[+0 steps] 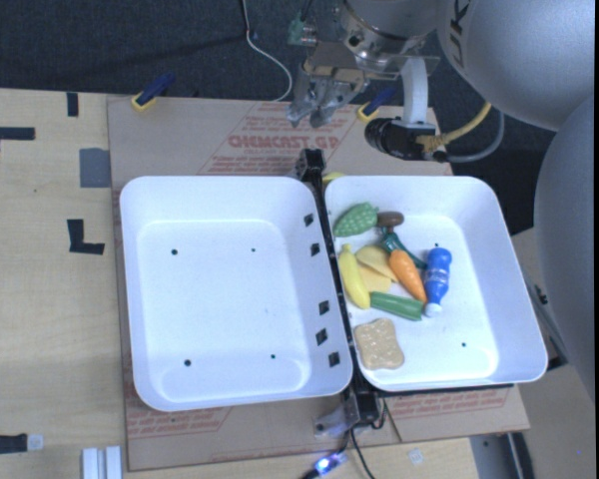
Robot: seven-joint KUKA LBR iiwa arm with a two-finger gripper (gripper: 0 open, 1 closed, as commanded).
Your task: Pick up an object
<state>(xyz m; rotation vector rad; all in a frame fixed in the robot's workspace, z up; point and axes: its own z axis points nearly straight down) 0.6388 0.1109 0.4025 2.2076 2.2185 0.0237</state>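
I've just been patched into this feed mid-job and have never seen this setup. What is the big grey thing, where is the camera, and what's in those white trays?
The grey shape with the orange band is a robot arm, reaching in from the right. The single camera sits above the bench, looking down at a slant. The arm's end effector hangs above the cardboard behind the bins, with nothing seen between its fingers. Two shallow white bins sit side by side. The right bin holds toy food: a carrot, a blue bottle, a banana, a green leafy piece, a green pod and a tan cracker. The left bin lies beside it.
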